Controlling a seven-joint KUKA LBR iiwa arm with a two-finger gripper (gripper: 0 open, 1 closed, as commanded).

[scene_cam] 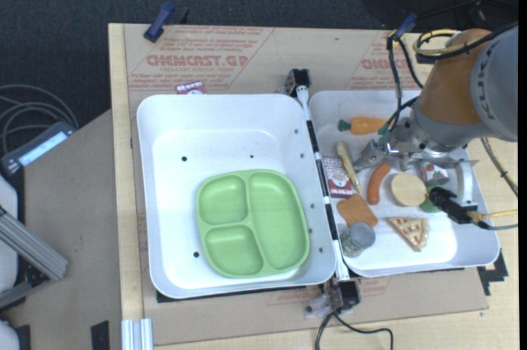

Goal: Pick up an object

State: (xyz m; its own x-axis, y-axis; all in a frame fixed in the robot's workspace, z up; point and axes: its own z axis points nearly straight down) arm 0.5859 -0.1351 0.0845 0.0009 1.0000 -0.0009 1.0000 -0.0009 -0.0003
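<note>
The claw (401, 152) hangs low over the sausage (376, 183) in the right bin (469, 251), apparently at the reaching step; I cannot tell its state, and next it must close on something.

Two bins are seen side by side on the table (123, 175). In the left bin (165, 126) a tray (251, 222) is laid toward the front. The right bin (478, 249) is crowded: a carrot (366, 125) at the back, a sausage (376, 183) mid-bin, a bun (408, 191) just right of it, a pizza slice (412, 232) in front, a can (357, 238) at front left.
</note>
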